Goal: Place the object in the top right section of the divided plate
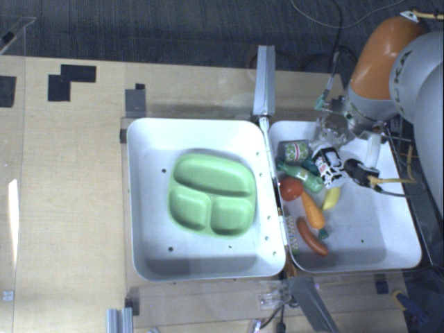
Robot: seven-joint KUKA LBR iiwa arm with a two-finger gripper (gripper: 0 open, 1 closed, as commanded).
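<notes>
Nearest me in the right bin (388,245) lies a toy sausage (311,236), then a carrot (313,210), a tomato (291,189) and a small yellow piece (331,198). In the left bin (149,255) the green divided plate (211,193) sits bare in all three sections. Farther back, the gripper (331,143) hovers over a black-and-white toy (329,166) beside a green can (295,150). I can't tell which item is the target or what the gripper's state is. In that clutter I risk nudging neighbours or lifting the wrong piece.
</notes>
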